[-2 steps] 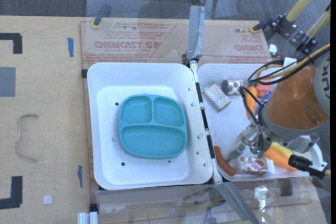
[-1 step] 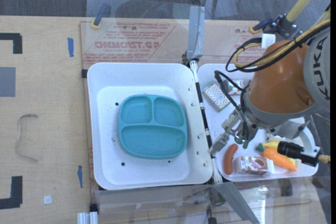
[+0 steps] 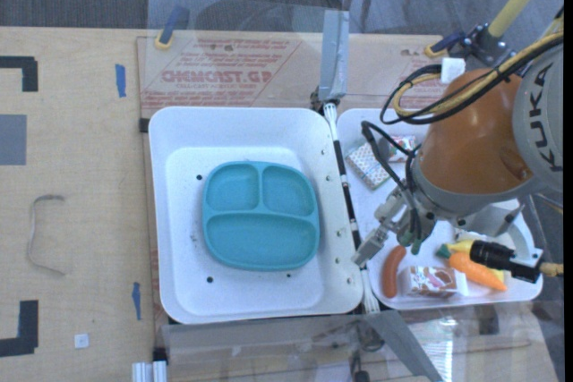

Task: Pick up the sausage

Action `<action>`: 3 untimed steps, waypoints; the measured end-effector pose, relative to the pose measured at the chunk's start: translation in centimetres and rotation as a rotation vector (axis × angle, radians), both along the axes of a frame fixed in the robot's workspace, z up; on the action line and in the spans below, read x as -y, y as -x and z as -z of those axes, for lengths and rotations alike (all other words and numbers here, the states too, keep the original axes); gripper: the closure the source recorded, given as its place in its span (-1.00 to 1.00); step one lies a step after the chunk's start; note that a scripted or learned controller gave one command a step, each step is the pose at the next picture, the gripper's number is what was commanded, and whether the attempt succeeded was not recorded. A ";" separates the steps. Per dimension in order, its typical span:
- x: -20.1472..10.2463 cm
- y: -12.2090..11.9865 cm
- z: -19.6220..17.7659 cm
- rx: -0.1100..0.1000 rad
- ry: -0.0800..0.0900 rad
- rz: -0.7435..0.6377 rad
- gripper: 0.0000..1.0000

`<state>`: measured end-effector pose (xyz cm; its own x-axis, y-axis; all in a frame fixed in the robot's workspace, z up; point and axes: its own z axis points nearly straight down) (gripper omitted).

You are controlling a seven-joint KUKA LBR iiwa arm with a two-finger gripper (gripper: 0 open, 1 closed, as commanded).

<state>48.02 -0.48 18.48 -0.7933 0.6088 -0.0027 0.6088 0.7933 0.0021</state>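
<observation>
The grey arm with its orange band (image 3: 474,134) reaches in over the right shallow white bin (image 3: 528,233), and its two-finger pincer (image 3: 383,233) hangs low near that bin's left wall. The pincer's metal fingers (image 3: 370,248) stand narrowly apart with nothing between them. The small reddish-orange sausage (image 3: 390,271) lies upright-long on the bin floor, just beside and below the fingertips; whether they touch it cannot be told. To the sausage's right sit a clear-wrapped packet with red print (image 3: 432,281) and an orange toy carrot (image 3: 474,270). A white checked packet (image 3: 367,164) lies farther up. The left shallow white bin (image 3: 175,157) holds a teal three-compartment plastic plate (image 3: 260,216). Both bins rest on the tan worktop (image 3: 72,183).
</observation>
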 end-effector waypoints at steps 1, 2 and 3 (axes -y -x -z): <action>-2.7 0.0 -5.9 0.003 0.001 -0.166 -1.00; 3.2 0.0 0.0 -0.002 0.000 -0.354 -1.00; 3.3 -0.1 -1.1 0.004 0.001 -0.349 1.00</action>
<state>48.14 -3.79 19.54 -0.9537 0.3008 -0.0069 0.3008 0.9537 0.0031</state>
